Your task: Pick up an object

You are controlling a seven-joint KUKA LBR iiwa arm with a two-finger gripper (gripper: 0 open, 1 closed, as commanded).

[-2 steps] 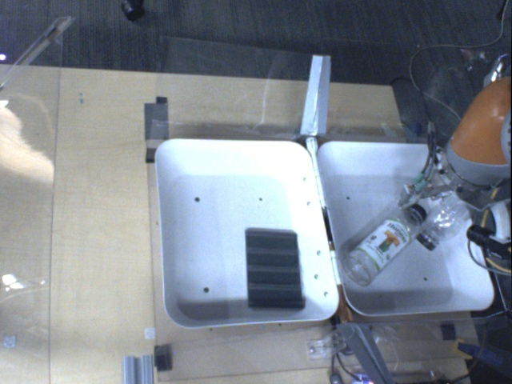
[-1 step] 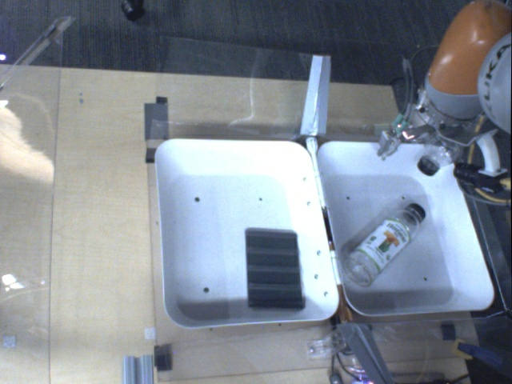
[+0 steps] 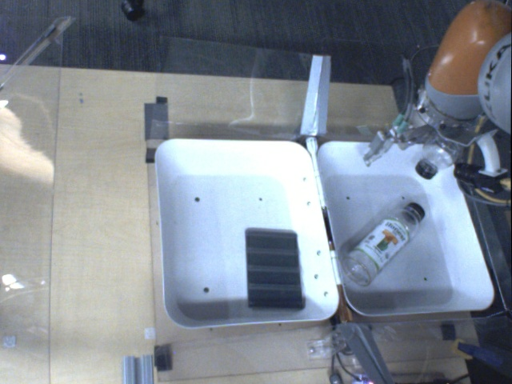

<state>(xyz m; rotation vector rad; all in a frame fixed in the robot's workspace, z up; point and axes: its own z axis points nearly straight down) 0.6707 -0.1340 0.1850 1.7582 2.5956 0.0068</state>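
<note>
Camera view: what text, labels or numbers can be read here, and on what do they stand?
Arm: large dark letters on the grey casing, cut off by the frame edge, not readable.
Bottle: label with green and orange print, too small and blurred to read.
Black block: no text seen.

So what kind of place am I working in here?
Most likely a robotics lab bin-picking cell: two white bins side by side on a wooden bench, clear shielding around it, and a clear bottle and a black ridged block as test objects.

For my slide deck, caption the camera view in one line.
Arm poised over right bin holding a clear bottle; black ridged block in left bin.
</note>
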